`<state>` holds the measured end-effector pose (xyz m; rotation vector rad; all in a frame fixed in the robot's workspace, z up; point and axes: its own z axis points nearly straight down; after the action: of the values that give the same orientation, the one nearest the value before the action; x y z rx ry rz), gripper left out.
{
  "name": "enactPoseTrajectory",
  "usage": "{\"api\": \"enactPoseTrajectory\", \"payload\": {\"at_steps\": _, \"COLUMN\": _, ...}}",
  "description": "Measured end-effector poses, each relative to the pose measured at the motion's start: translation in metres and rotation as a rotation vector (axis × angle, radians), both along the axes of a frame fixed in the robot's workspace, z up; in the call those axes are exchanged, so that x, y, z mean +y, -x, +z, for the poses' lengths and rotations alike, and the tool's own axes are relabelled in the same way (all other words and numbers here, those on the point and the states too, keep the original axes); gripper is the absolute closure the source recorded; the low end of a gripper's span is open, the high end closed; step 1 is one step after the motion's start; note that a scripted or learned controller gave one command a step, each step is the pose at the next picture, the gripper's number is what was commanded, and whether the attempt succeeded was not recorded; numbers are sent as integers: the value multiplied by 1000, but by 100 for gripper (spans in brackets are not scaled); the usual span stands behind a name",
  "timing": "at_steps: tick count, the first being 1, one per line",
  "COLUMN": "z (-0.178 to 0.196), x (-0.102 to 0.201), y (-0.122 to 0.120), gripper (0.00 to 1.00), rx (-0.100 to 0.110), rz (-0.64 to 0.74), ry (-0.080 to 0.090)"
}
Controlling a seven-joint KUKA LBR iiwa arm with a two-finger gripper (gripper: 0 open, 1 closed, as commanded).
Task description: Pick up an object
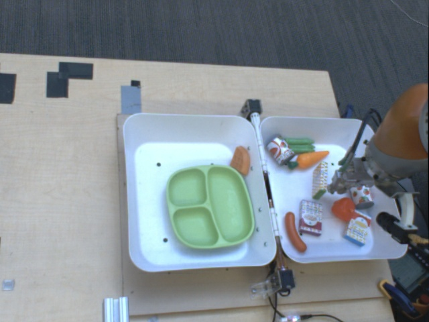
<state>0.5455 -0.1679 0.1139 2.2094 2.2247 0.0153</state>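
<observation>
The gripper (343, 178) is hovering low in the right bin (375, 127), beside the orange ball (342, 209). Whether its jaws are gripping anything, I cannot tell.

We see a grey arm (395, 159) with a broad orange band, ending in a dark metal gripper (343, 180).

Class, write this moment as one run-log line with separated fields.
arm: over right bin | pincer: low among toys, near corn and tomato | held: nothing seen | left bin: green plate
</observation>
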Motion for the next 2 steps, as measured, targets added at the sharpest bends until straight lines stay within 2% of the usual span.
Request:
{"api": "enactPoseTrajectory", "payload": {"at_steps": 1, "z": 52, "x": 83, "y": -31, "gripper": 100, "rx": 7, "rz": -2, "ry": 1}}
{"api": "enactPoseTrajectory", "payload": {"at_steps": 2, "z": 52, "x": 82, "y": -31, "gripper": 0, "rx": 8, "rz": -3, "ry": 2}}
